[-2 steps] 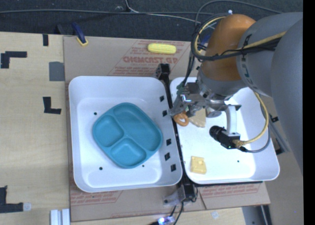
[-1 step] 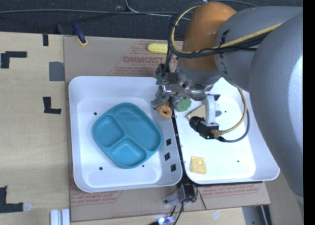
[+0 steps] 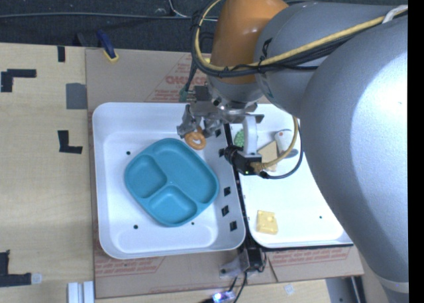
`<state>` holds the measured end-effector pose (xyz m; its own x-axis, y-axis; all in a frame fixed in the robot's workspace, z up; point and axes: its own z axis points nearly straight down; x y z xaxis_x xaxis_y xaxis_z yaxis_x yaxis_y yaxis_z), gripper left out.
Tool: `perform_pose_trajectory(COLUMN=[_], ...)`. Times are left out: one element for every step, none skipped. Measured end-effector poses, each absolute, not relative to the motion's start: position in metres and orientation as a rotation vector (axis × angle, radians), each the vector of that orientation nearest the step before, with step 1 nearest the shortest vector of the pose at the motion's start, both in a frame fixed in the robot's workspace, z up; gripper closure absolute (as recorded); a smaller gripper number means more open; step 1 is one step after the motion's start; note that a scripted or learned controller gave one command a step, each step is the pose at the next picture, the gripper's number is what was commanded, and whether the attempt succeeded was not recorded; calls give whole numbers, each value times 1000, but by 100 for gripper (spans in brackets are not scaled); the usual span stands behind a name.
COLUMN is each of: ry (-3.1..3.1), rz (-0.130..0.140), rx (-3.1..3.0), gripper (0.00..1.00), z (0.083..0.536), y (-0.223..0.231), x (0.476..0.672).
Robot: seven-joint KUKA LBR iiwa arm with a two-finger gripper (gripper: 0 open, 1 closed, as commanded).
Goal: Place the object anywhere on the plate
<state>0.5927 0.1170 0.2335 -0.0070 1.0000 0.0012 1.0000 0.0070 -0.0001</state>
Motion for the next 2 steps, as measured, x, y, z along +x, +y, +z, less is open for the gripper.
perform_pose_trajectory(ry=[-2225,-2223], rz=[4,5], rx=[-2217,-2219], gripper=[100,0], z=[228,228], y=[145,144], x=[589,589])
